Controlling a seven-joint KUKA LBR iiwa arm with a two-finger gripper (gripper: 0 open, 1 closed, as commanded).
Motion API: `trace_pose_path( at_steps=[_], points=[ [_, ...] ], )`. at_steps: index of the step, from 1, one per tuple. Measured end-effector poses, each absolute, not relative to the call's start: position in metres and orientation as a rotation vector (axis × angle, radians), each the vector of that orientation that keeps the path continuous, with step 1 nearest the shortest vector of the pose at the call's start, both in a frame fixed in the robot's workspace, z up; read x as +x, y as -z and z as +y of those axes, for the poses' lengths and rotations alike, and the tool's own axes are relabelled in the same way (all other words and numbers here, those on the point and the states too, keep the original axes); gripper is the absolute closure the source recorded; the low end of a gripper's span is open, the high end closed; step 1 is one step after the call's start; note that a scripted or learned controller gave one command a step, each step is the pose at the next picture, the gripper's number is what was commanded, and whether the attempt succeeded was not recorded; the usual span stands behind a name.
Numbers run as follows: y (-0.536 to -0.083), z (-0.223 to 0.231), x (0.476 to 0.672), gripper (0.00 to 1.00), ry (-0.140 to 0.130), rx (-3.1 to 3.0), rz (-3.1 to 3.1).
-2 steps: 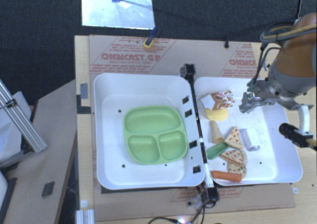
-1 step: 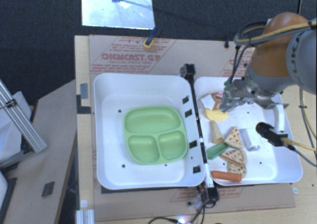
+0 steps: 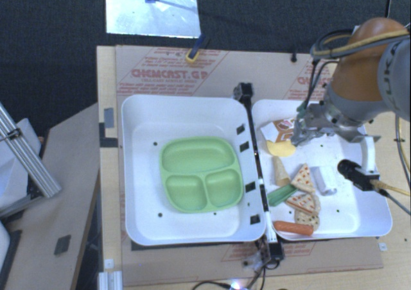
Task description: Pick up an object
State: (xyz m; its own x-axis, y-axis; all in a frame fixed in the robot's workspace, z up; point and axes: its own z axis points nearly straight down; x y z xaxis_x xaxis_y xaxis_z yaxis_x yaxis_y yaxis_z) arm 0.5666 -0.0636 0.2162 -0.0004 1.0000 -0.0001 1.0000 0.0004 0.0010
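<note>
The end effector (image 3: 300, 133) sits low in the right bin (image 3: 372, 218) over the yellow piece (image 3: 280, 149) and brown-white packet (image 3: 280, 129), though its own bulk hides the tips so can't tell if they're spread or pinching.

I see my arm (image 3: 385, 77) at the right of the frame: grey, with a fat orange band, yellow and black cables looped on top.

Gripper (image 3: 300, 129) low over right bin (image 3: 376, 218), above yellow piece (image 3: 280, 148). Pizza slices (image 3: 304, 191), carrot (image 3: 294, 228), green stick (image 3: 280, 194) nearby. Green divided tray (image 3: 200, 174) in left bin (image 3: 144, 154)
</note>
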Motion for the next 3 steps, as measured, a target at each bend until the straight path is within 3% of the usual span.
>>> trace_pose_path(
  at_steps=[2, 3],
  points=[
    [-0.229, -0.066, 0.562, 1.00, 0.000, 2.220, 2.221],
    [-0.232, -0.056, 0.572, 1.00, -0.003, 2.214, 2.227]
  ],
)
